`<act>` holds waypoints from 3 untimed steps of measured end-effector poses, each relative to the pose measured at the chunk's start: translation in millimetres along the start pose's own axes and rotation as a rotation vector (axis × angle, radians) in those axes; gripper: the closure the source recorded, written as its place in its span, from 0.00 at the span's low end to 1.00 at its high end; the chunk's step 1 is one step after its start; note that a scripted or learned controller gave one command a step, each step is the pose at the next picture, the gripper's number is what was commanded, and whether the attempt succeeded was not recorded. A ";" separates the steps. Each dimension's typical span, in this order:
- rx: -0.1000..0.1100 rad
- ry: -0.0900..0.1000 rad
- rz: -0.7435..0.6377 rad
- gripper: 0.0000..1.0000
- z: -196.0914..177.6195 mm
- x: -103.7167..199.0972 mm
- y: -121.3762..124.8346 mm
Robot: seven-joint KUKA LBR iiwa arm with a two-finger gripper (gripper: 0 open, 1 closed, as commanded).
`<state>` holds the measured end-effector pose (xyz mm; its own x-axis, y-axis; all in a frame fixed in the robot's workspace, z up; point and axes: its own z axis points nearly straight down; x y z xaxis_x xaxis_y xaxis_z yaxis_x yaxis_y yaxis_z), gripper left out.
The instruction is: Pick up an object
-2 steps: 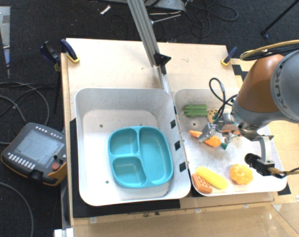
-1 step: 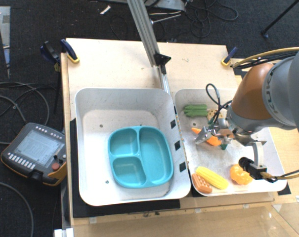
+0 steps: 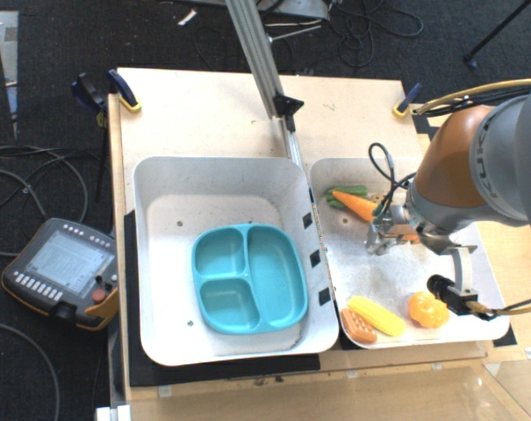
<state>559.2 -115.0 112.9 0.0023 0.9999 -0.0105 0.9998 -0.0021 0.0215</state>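
Observation:
My gripper (image 3: 381, 238) hangs low over the middle of the right bin (image 3: 388, 296), just in front of a toy carrot (image 3: 355, 204) with green leaves that lies near the bin's back wall. A yellow corn cob (image 3: 376, 316) and an orange-red waffle-like piece (image 3: 358, 325) lie at the bin's front edge. An orange pepper-like toy (image 3: 427, 310) sits at the front right. I see nothing between the fingers. The arm's grey and orange body covers the bin's right rear part.
The left bin (image 3: 160, 226) holds a teal divided plate (image 3: 247, 277). A slanted metal pole (image 3: 258, 46) rises from between the bins. Clamps sit at the bench's back corners. A teach pendant (image 3: 59, 272) lies on the floor at left.

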 end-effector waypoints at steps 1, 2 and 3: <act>0.014 0.009 -0.005 1.00 -61.6 2.4 8.5; 0.016 0.009 -0.005 1.00 -107.5 4.0 4.0; 0.014 0.009 -0.005 1.00 -160.8 3.4 6.7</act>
<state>562.4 -109.9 273.8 -0.0030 1.0000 -0.0020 1.0000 0.0030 0.0072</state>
